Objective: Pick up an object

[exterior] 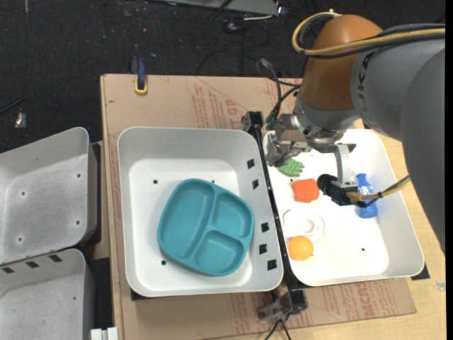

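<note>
Several small things are lying in the right bin (357,257), and the gripper (286,149), its opening impossible to tell, is hovering over the green piece (290,167), probably needing a centred, straight descent.

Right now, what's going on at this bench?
A grey and orange arm reaches into the right bin, its gripper just above a small green toy at the bin's far left corner. Whether it has hold of it, I cannot tell. An orange-red block, an orange ball and a blue item lie nearby. The left bin holds a teal divided plate.
</note>
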Motion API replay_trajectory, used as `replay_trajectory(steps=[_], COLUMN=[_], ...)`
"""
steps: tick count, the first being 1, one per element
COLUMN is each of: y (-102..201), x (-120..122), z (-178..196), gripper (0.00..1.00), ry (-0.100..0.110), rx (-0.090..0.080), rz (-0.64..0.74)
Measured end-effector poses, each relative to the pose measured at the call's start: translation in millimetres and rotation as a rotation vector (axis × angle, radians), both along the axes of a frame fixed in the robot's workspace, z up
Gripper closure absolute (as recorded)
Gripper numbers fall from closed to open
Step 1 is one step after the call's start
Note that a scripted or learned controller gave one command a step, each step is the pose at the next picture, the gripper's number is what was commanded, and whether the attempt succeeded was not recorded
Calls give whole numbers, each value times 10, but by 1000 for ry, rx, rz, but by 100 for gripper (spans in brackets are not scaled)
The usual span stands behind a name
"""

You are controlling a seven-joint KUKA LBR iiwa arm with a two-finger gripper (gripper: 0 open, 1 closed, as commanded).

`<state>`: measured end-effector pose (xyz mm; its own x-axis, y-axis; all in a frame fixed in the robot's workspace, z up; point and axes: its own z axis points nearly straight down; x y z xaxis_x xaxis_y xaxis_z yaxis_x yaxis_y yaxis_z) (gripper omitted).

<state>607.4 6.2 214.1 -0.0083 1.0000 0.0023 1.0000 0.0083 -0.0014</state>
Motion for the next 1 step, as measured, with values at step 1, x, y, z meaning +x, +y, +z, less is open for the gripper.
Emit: replay_trajectory(steps=[1], y=[479], x=[-129], z=[9], gripper=[100], ry=[0], rx=[-1], rz=[-1])
